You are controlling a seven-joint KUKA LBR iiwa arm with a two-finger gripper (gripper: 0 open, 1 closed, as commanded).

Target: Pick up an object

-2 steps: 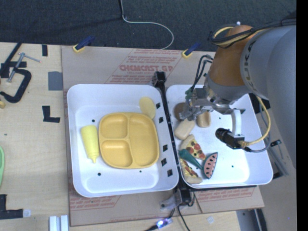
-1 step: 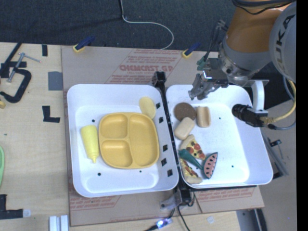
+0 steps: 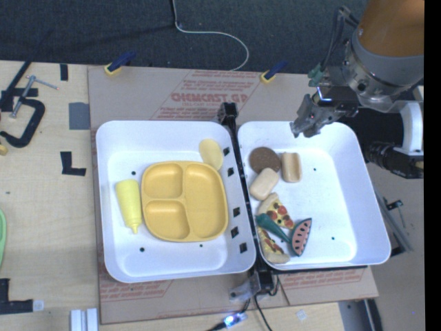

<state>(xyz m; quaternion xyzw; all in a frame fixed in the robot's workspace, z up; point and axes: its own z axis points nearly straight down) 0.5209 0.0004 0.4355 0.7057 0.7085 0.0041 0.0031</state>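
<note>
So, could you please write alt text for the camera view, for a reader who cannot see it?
A grey robot arm's gripper hangs over the back edge of the right bin, which holds toy foods clustered at its left side, including a pizza slice and a watermelon slice. The left bin holds a yellow divided plate and a yellow bottle.

The cardboard sheet (image 3: pixel 207 92) under the two white bins carries red printed lettering just behind the left bin (image 3: pixel 110 185); it appears upside down from this camera, and its large line seems to read "CHEMCAST GP". The smaller red lines beside it are too blurred to read. Fainter red print on the cardboard's front edge is also illegible.
</note>
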